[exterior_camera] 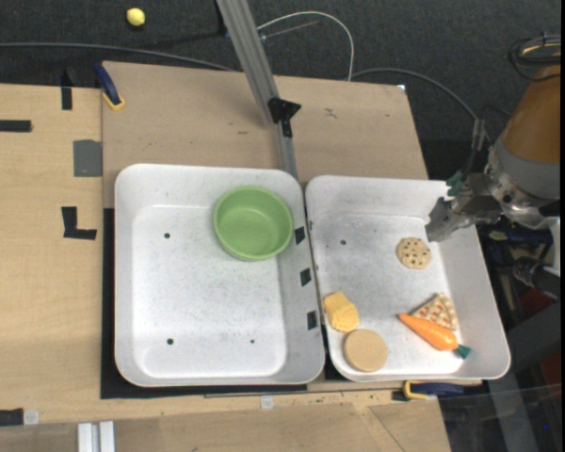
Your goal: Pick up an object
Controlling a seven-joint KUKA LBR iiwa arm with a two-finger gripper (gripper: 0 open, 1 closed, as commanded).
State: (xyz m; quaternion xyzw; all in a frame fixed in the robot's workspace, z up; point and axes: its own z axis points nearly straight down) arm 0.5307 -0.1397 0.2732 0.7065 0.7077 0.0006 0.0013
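The right bin holds a round chocolate-chip cookie, a pizza slice, an orange carrot, a tan round biscuit and a small yellow piece. A green bowl sits in the left bin near its far right corner. My gripper hangs over the right bin's far right side, just up and right of the cookie. Nothing shows between its dark fingers.
A grey metal pole slants down to the gap between the bins. A yellow ball lies on the dark floor at the far left. Cables run behind the bench. The arm's orange band is at the right edge.
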